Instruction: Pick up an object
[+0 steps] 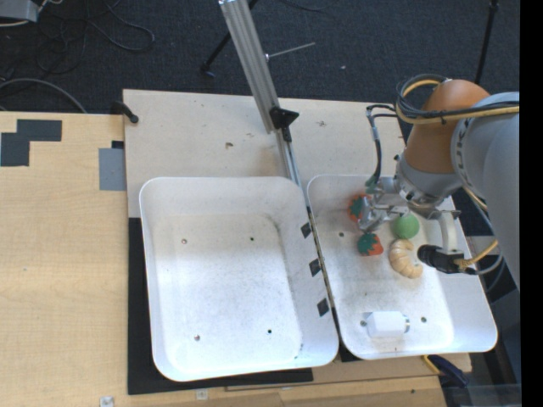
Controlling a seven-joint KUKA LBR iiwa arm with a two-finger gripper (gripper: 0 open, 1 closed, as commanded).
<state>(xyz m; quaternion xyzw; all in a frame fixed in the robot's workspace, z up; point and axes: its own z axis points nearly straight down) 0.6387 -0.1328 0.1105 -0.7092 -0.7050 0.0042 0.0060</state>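
A: Nearest the lens, front of the right bin (475,333): one small white block (386,322), lying alone.

B: And the left bin (161,253)?

A: Bare white floor with a few dark specks. Both bins sit side by side on the table (195,134).

B: Further back in the right bin?

A: Cluster of four. Tan croissant-shaped toy (405,259), long axis running roughly front to back. Just behind it a green ball (407,226). To their left a small red-and-green piece (368,244), and another red-and-green piece (356,206) behind that.

B: Hand position?

A: Hand (373,212) is low over the cluster, between the two red-and-green pieces, ball just to its right. Cannot tell how its tips are set or whether anything sits between them.

B: Judgement?

A: Nearest candidates lie directly beneath and just front of it; little sideways travel needed.
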